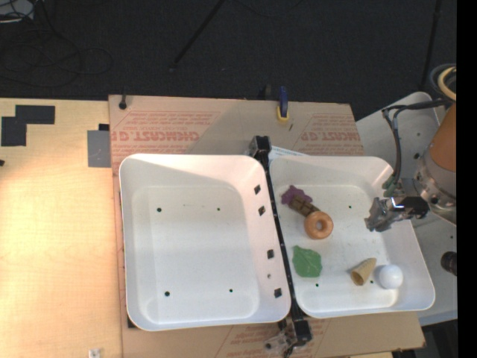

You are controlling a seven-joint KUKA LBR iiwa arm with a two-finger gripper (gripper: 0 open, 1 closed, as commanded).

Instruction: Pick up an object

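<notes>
The right bin [339, 308] holds a brown ring-shaped donut [319, 225], a purple and brown toy [298, 199] just up-left of it, a green lump [306, 262] near the divider, and an ice cream cone with a white ball [377, 274] at the front right. My gripper [378, 218] hangs over the right part of that bin, to the right of the donut and above the cone. Nothing shows between its fingers.
The left bin [134, 222] stands beside the right one, joined by a black clamp strip [268, 222]. Cardboard lies under both bins. Cables run along the arm at the right edge. A wooden bench top spreads to the left.
</notes>
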